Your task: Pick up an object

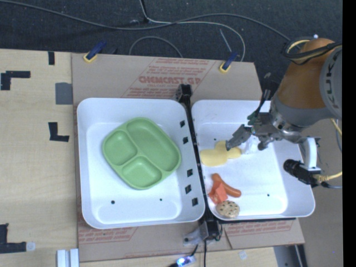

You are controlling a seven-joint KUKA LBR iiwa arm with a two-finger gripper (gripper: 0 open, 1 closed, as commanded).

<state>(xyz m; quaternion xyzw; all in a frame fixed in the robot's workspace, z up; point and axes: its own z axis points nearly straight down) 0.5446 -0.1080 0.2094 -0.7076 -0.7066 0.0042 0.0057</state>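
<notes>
My gripper (248, 144) hangs low over the right bin (278, 171), near its middle, and its jaws look open. The left fingertip (232, 144) touches or overlaps the upper right end of a pale yellow toy food piece (214, 157) that lies on the bin floor near the divider. Nothing sits between the fingers. An orange toy piece (221, 189) and a speckled brown cookie (227, 208) lie at the bin's front left corner, well below the gripper.
A green divided plate (141, 152) lies in the left bin (92, 149). A black divider (192, 149) runs between the bins. The grey arm with its orange band (303, 88) reaches in from the right.
</notes>
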